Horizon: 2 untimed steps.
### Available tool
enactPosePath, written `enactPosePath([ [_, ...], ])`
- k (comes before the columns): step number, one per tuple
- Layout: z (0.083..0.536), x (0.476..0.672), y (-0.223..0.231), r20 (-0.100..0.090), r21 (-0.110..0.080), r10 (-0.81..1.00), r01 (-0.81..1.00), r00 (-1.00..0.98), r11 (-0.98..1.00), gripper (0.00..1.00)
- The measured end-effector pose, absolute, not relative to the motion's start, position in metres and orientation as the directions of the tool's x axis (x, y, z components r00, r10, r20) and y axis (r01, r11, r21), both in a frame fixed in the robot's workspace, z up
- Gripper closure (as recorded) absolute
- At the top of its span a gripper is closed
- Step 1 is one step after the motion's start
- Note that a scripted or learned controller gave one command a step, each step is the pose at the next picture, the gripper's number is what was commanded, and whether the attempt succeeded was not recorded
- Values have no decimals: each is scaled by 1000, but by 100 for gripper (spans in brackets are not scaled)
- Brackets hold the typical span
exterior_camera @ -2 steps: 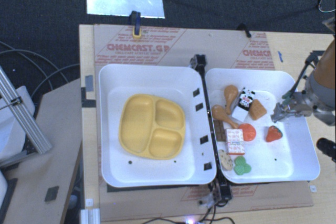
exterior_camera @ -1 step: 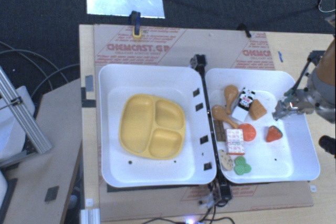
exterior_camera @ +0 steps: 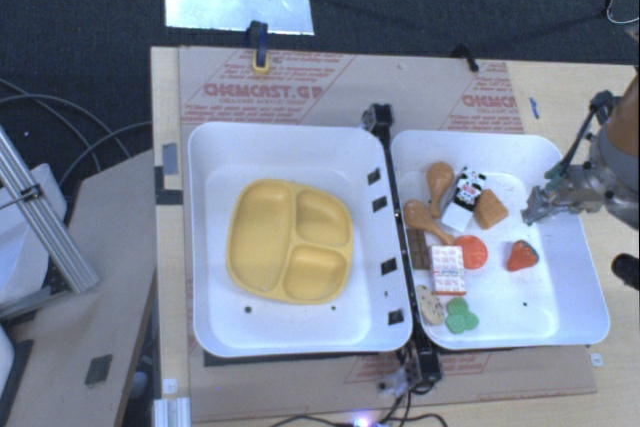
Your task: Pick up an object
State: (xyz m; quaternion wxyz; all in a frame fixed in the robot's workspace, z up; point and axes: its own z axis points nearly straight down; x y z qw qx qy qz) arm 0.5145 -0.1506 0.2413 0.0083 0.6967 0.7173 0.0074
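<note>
Pick not done yet. End effector [exterior_camera: 537, 205] hovered over right bin [exterior_camera: 570, 315], near its right edge, just above the strawberry [exterior_camera: 522, 256]; nothing seen between fingers, spread or pressed together — couldn't tell. Toys clustered at that bin's left side: drumsticks [exterior_camera: 432, 205], tomato [exterior_camera: 470, 252], carton [exterior_camera: 447, 269], green piece [exterior_camera: 460, 318]. Left bin [exterior_camera: 210, 315] held yellow tray [exterior_camera: 290, 241]. Descent, grasp, lift all left.
</note>
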Motion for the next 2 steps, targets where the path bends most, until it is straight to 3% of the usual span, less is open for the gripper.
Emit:
enactPosePath([
  [2,263,517,-150,-2,29,999,999,-40,40,100],
])
